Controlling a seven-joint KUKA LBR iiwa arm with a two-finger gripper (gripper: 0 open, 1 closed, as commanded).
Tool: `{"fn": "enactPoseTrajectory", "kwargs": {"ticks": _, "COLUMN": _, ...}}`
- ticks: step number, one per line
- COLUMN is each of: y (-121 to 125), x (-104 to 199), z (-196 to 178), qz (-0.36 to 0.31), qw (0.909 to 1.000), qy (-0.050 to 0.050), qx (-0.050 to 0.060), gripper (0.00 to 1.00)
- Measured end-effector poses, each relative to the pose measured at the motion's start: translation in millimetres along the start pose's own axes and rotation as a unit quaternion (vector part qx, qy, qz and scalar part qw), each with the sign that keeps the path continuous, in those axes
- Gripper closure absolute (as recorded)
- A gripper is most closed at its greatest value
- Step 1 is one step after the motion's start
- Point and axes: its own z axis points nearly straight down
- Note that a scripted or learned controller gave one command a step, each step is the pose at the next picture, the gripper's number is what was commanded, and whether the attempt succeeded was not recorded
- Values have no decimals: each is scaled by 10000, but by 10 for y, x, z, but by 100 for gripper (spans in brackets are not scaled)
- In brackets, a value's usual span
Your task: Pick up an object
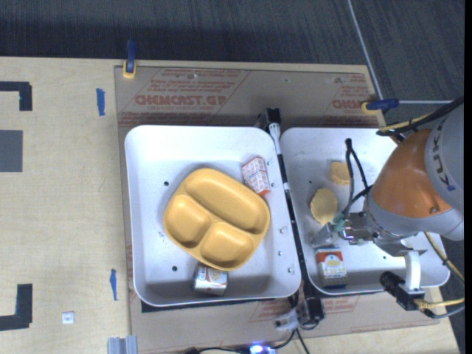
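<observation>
**Arm low over right bin; claw state unreadable**

Nearest the camera edge, a small carton (331, 265) with a red-and-white label is lying at the front of the right bin (369, 142), close to the front rim. Just above it the gripper (333, 229) is sitting low over the bin floor, between the carton and a pale yellow piece (323, 206). The claw is too small and cluttered to read; cannot tell whether it is open, closed or gripping anything. The arm (413, 186) is reaching in from the right, its orange band and grey wrist covering much of the right half of that bin. A black cable is looping from the wrist up across the bin. Farther back, a second pale yellow piece (339, 172) is lying near the cable.

In the left bin (140, 198), a can (210, 280) is lying on its side at the front, touching or tucked under the front edge of a yellow tray (215, 217). The three-compartment tray is taking up the bin's middle, tilted diagonally. A red-and-white packet (256, 175) is lying at the tray's far right corner, just beside the bin's right wall.

Both bins are resting on a cardboard sheet (221, 91), clamped at the far corners.
</observation>
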Motion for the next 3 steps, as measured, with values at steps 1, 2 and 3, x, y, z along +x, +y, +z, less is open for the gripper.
{"fn": "enactPoseTrajectory", "kwargs": {"ticks": 1, "y": 0, "x": -3, "z": 0, "qz": -3, "qw": 10000, "qy": 4, "qx": 1, "gripper": 0}}
{"fn": "enactPoseTrajectory", "kwargs": {"ticks": 2, "y": 0, "x": -5, "z": 0, "qz": -4, "qw": 10000, "qy": 6, "qx": 1, "gripper": 0}}
{"fn": "enactPoseTrajectory", "kwargs": {"ticks": 3, "y": 0, "x": -6, "z": 0, "qz": -5, "qw": 10000, "qy": 7, "qx": 2, "gripper": 0}}
